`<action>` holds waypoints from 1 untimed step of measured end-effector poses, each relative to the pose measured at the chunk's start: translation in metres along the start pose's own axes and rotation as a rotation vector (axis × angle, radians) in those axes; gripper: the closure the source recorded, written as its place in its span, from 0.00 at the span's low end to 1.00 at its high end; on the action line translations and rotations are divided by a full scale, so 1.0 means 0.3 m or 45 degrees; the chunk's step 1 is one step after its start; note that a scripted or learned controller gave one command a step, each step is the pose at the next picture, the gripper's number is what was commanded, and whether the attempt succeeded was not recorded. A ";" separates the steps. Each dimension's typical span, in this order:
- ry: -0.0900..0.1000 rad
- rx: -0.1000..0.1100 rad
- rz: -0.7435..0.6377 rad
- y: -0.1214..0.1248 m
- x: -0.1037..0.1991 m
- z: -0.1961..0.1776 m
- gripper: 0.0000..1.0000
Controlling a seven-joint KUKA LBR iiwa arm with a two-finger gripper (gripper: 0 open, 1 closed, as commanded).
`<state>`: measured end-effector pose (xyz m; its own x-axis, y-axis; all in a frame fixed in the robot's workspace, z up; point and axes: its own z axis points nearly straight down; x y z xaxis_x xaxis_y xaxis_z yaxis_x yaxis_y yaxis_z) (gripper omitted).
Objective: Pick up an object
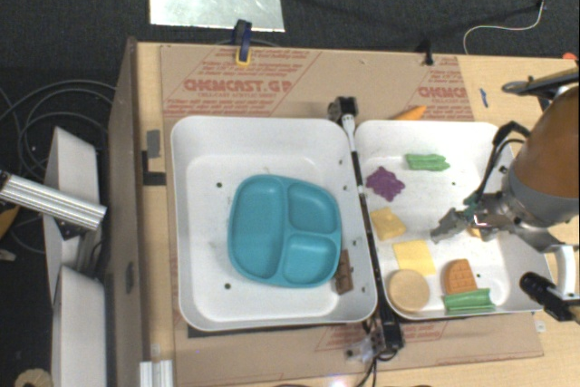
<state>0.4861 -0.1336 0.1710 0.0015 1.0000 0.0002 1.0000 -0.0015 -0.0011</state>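
- The arm [553, 168] is reaching in from the right, over the right bin [480, 145].
- The gripper [456, 222] is hanging low over the middle of that bin, fingers pointing left. They look spread a bit, with nothing sitting between them — so it's not holding anything.
- Right bin is carrying all the small stuff:
  - a green piece [426, 162] is lying near the top,
  - a purple piece [385, 184] is sitting left of centre,
  - a pale yellow chunk [387, 224] is lying just below the purple one,
  - a yellow square [414, 256] is sitting lower down, below and left of the fingertips,
  - a tan disc [408, 289] is resting at the bottom left corner,
  - an orange waffle [459, 275] is lying just right of the disc, with a green block [468, 301] touching its lower edge.
- Left bin [195, 145] is holding a teal divided plate [284, 231] — it's lying flat in the middle.
- A small brown thing [344, 272] is sitting by the plate's lower right edge, against the wall between the bins.
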 end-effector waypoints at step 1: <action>0.001 -0.001 -0.003 0.002 0.015 0.302 0.00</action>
<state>0.4866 -0.1291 0.0805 -0.0007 1.0000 0.0006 1.0000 0.0007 0.0001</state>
